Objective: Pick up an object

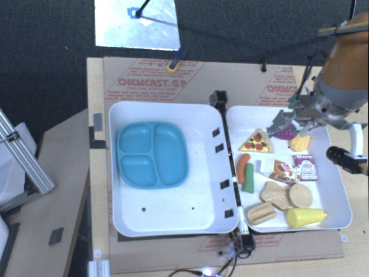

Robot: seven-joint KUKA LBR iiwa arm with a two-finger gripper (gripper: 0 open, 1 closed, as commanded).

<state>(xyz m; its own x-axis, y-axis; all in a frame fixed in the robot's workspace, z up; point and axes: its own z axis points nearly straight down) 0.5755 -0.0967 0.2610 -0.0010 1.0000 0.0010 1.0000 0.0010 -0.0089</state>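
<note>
My gripper (pixel 291 123) hangs over the far part of the right bin (pixel 340 198), reaching in from the right. Just under it lies a purple toy (pixel 285 133), partly hidden by the gripper, with a yellow toy (pixel 300 142) beside it. A pizza slice (pixel 258 142) lies to the left of the gripper. Nearer the front are an orange-red sausage (pixel 243 165), a green stick (pixel 248 177), a pink packet (pixel 305 168), a bread slice (pixel 275 194), a round cookie (pixel 300 195), a bun (pixel 260 213) and a yellow fruit (pixel 305 216).
The left bin (pixel 167 212) holds a blue divided plate (pixel 153 154). A black ridge with clips (pixel 226 154) separates the two bins. A shiny metal sheet (pixel 137 15) lies beyond the bench at the back. The arm's grey and orange body (pixel 346 68) rises at the right.
</note>
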